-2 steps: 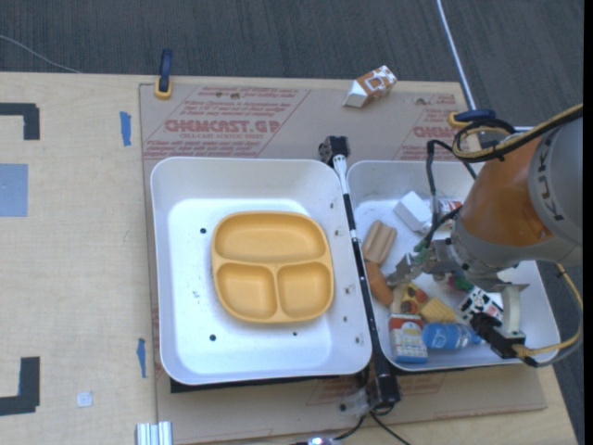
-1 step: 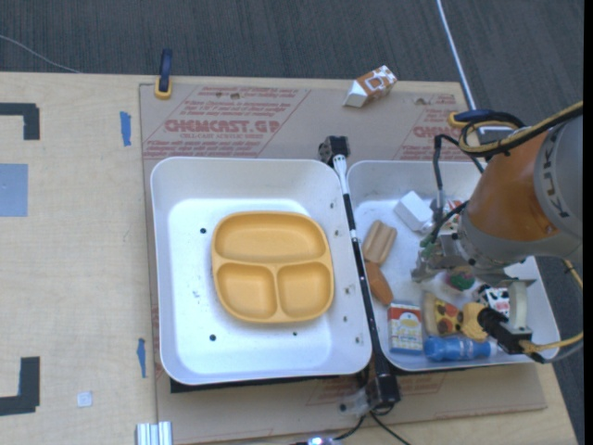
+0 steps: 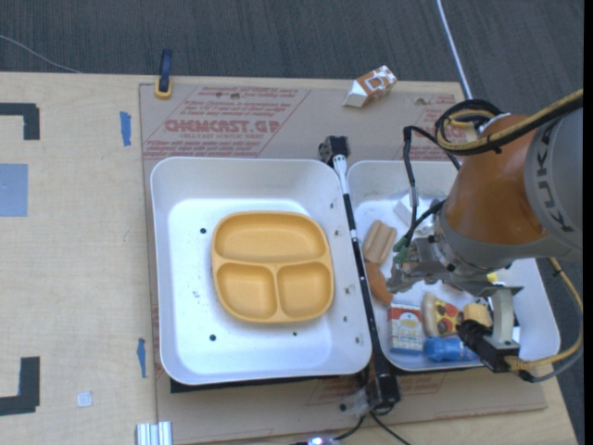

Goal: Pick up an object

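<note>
You see the arm (image 3: pixel 500 184) bent low over the right bin (image 3: pixel 547 327), wrist hiding the gripper (image 3: pixel 412 267). Grip state: cannot tell. Small items just below it are half covered.

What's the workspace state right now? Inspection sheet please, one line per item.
Surface: brown board bearing left bin and right bin.
Job's things: right bin holds tan block, orange piece, small carton, blue object, yellow toy.
Clutter: yellow divided tray in left bin; small carton on board.
Grippers: gripper low over right bin; jaws state cannot tell.
Cables: black and yellow loops on arm; white cable on floor.
Surroundings: blue clamp; dark carpet.
</note>
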Controlling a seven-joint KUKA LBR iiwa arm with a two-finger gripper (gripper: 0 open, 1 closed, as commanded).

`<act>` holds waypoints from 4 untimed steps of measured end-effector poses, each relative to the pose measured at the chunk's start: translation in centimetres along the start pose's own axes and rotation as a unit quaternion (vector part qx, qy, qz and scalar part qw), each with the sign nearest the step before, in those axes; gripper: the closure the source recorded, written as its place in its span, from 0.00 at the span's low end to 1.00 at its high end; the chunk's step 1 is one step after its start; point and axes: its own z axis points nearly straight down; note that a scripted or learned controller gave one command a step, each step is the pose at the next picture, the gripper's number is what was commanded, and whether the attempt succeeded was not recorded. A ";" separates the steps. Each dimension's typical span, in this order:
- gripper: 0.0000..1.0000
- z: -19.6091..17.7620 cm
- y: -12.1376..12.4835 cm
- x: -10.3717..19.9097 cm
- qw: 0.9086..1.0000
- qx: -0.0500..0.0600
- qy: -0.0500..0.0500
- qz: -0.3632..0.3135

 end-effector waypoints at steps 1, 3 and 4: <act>0.00 0.0 0.0 -0.1 1.000 0.000 0.000 0.001; 0.00 8.2 2.4 -8.5 1.000 0.001 0.000 0.002; 0.00 9.4 1.0 -7.8 1.000 -0.007 -0.002 0.001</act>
